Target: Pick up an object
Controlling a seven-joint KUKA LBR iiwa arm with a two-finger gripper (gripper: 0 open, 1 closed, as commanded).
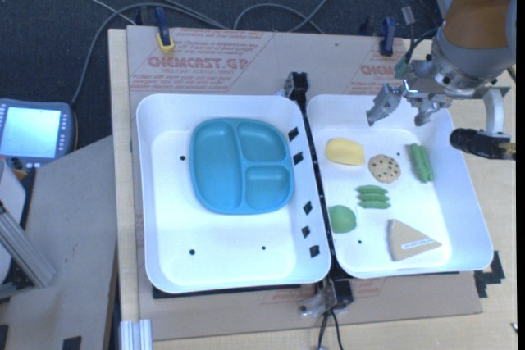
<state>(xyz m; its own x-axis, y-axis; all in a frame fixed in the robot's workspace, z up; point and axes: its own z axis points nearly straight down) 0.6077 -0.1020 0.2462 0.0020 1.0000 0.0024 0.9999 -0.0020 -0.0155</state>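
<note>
Grey arm (480, 12) cut off top right — gripper (404, 109) spread wide, nothing between, above right bin (480, 213).

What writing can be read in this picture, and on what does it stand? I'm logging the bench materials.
"CHEMCAST GP", large red letters, on the brown protective sheet behind the left bin.
The same red print repeats behind the right bin, cut off and not readable.
Small red lines around both prints: too small to read.
Label on the tan wedge: blurred.
Screen of the handheld pendant: washed out.
</note>
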